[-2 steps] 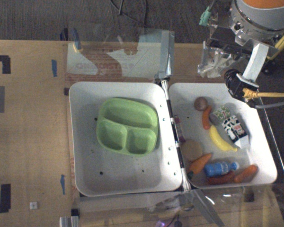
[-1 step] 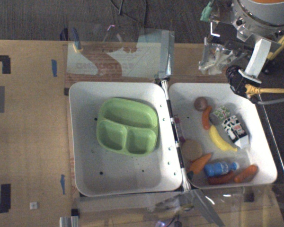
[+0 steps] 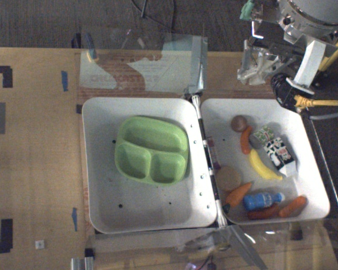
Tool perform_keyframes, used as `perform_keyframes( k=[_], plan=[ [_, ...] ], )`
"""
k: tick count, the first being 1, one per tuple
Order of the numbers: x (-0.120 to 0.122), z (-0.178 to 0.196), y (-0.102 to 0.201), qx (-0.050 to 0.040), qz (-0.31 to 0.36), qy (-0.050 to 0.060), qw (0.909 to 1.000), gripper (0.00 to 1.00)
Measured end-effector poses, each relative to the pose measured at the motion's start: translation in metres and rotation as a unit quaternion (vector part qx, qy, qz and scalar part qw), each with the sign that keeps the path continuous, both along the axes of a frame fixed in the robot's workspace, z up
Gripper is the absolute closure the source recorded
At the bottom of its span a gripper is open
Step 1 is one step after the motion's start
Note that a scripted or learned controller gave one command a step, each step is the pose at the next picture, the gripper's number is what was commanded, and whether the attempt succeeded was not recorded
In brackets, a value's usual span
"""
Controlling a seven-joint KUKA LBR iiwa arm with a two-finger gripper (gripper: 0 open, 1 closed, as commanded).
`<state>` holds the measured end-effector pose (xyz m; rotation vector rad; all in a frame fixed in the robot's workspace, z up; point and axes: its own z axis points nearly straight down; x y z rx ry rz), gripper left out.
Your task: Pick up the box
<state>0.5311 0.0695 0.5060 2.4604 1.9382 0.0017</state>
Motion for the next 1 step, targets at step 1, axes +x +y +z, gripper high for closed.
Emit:
perform_keyframes(
  k=[1],
  plan=[
    [0.0008, 0.0103, 0.0019, -0.0004, 0.002, -0.001, 1.0, 1.0]
  ],
)
